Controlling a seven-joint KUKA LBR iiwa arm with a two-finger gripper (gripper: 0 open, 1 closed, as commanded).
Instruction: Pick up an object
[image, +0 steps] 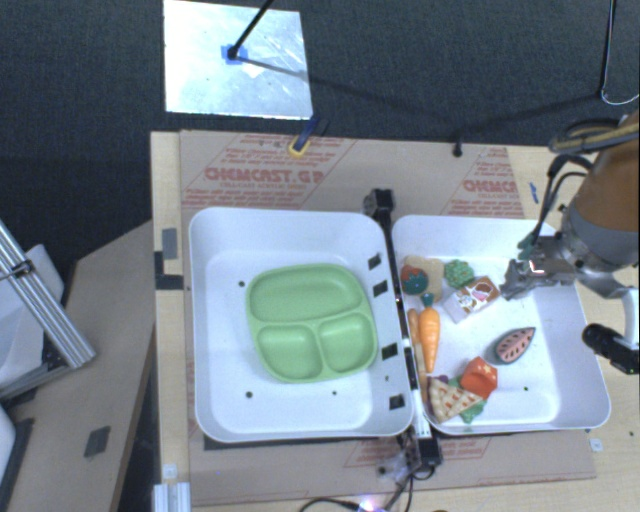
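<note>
Reading from the left, the left bin (215, 250) carries a green divided tray (310, 320), its three compartments bare; the right bin (570, 400) carries the candidates for the pick. Along that bin's left wall lie a tomato-like piece (414, 277), a carrot (428, 336) and a wedge-shaped slice (452, 400) touching a red piece (479, 377). Further right sit a small green broccoli-like piece (458, 272), a small printed carton (473, 296) and a watermelon slice (514, 345), which lies apart from its neighbours. The gripper (524, 275) hovers above the bin's upper right area, just beside the carton and touching no object. Fingers: whether spread or closed cannot be told from this slanted view; nothing is seen between them. For a sound pick, an isolated target is preferable, probably the carton or the watermelon slice, with the descent centred so neither finger lands on top of it.
</note>
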